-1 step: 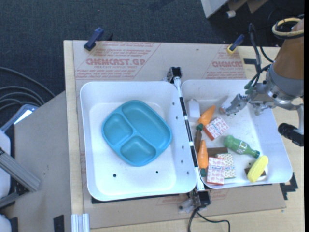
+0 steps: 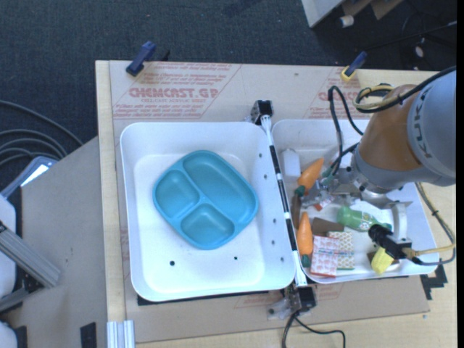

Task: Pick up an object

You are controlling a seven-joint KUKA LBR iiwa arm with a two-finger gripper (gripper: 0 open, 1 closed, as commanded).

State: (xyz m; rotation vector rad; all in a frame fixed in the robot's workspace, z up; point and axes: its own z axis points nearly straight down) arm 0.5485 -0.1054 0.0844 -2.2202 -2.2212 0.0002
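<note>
White bins sit side by side on the bench. At the right bin's (image 2: 290, 133) near edge lie a checked packet (image 2: 332, 254) and a carrot (image 2: 305, 235); farther in, the gripper (image 2: 328, 189) hangs beside another carrot (image 2: 311, 172). A blue divided plate (image 2: 205, 199) fills the left bin (image 2: 138, 216).

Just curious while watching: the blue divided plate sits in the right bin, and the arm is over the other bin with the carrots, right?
Not quite. The camera view shows the blue divided plate in the left bin. The arm is indeed over the other bin, the right bin, where the carrots lie.
</note>
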